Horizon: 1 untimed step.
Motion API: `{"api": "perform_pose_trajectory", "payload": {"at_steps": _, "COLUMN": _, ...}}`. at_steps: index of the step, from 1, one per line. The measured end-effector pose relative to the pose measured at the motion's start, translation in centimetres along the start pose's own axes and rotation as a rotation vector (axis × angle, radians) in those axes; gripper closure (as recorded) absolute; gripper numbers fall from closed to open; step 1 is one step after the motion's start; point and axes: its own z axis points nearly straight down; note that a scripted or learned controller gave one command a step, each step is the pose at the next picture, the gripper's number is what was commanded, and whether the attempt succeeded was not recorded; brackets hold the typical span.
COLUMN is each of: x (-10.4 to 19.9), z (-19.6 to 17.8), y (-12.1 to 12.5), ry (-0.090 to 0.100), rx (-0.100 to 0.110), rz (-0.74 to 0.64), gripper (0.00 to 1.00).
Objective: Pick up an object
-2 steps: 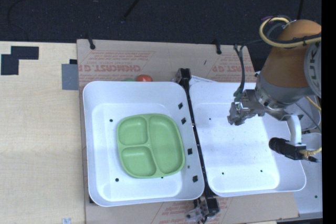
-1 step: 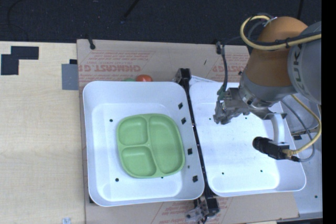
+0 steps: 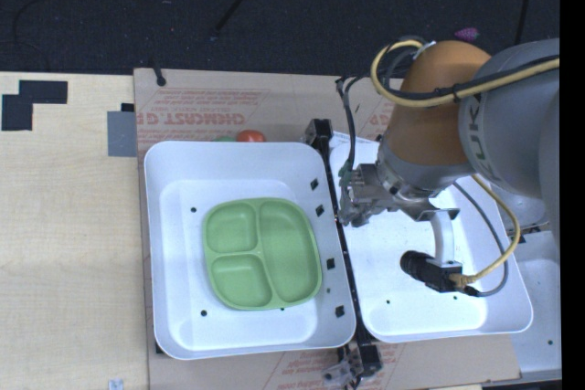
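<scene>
A light green plate (image 3: 261, 252) with three compartments lies flat in the middle of the left bin (image 3: 174, 324). My gripper (image 3: 353, 204) hangs low over the left edge of the right bin (image 3: 411, 317), close to the divider between the bins and to the right of the plate. The grey and orange wrist covers much of the right bin's far half. I see nothing between the gripper and the bin floor.
A small red object (image 3: 249, 137) with a bit of green beside it sits on the cardboard just behind the left bin's far rim. Black clips (image 3: 319, 132) line the seam between the two bins.
</scene>
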Motion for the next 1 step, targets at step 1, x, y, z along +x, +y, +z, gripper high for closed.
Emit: {"api": "perform_pose_trajectory", "payload": {"at_steps": 1, "x": 5.91, "z": -1.01, "y": -0.6, "ry": 0.0, "rx": -0.002, "rz": -0.002, "gripper": 1.0}}
